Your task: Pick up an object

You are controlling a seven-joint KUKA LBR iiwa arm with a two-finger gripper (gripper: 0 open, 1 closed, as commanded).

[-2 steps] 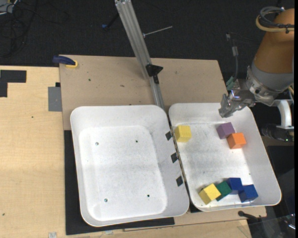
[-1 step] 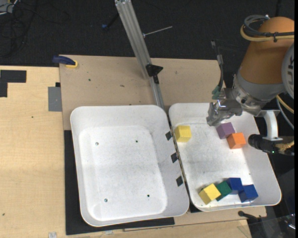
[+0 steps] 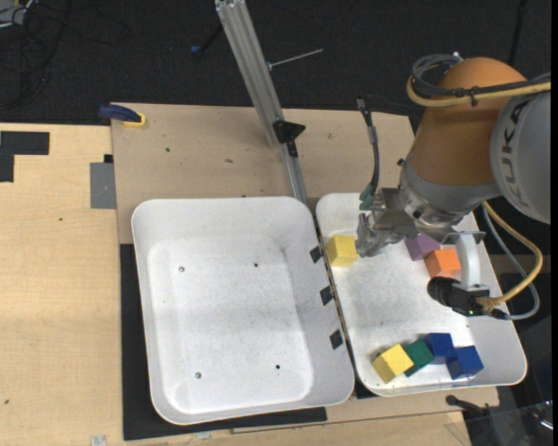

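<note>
Yellow block (image 3: 342, 250) is sitting at the right bin's (image 3: 391, 323) left edge as the gripper (image 3: 372, 240) is hovering just beside it; finger spread cannot be told. Approach appears underway; next, the fingers would need centring over the block before closing.

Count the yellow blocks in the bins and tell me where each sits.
2. One yellow block lies at the right bin's left rim beside the gripper; another sits near its front edge. The arm may hide more.
</note>
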